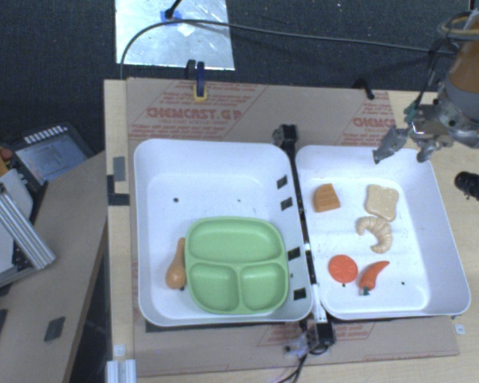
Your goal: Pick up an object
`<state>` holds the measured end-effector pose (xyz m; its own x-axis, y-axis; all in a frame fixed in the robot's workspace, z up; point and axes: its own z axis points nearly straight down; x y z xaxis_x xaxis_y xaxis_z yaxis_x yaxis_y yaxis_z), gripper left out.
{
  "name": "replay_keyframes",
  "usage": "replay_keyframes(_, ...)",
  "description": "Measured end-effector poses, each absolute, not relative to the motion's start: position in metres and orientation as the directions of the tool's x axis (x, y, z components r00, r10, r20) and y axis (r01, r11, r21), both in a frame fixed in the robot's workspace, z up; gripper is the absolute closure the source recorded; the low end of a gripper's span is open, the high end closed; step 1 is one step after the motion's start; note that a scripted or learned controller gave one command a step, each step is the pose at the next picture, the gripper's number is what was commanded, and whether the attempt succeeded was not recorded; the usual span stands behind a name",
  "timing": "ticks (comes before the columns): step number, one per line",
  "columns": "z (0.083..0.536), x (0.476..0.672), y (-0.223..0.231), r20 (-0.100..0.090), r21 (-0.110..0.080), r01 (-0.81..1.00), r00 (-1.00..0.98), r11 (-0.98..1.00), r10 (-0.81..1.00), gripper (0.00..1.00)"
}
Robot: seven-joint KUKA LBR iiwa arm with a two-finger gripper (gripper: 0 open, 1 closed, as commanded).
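Note:
The right bin (439,214) holds an orange block (326,198), a pale slice of toast (382,201), a croissant (375,233), a red round tomato (342,268) and a red-orange chili pepper (374,274). My gripper (404,150) hangs above the bin's far right corner, its two dark fingers spread apart and open with nothing between them. It is well above and beyond the toast, touching none of the items.
The left bin (156,214) holds a green three-compartment plate (235,264) and a tan-orange gourd-shaped piece (176,266) beside it on the left. A black divider strip (298,222) runs between the bins. A cable and a foil sheet (174,21) lie behind.

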<state>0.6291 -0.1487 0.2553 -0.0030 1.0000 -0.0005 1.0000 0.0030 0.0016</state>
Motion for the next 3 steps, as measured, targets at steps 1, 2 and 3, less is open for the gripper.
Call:
replay_keyframes(1,0.214,0.628,-0.145,0.0,-0.001,1.0,-0.002,0.002,1.0,0.0)
replay_keyframes(2,0.152,0.625,-0.149,0.0,-0.003,1.0,-0.001,0.001,1.0,0.0)
replay_keyframes(3,0.096,0.631,-0.157,0.0,-0.001,1.0,-0.001,0.001,1.0,0.0)
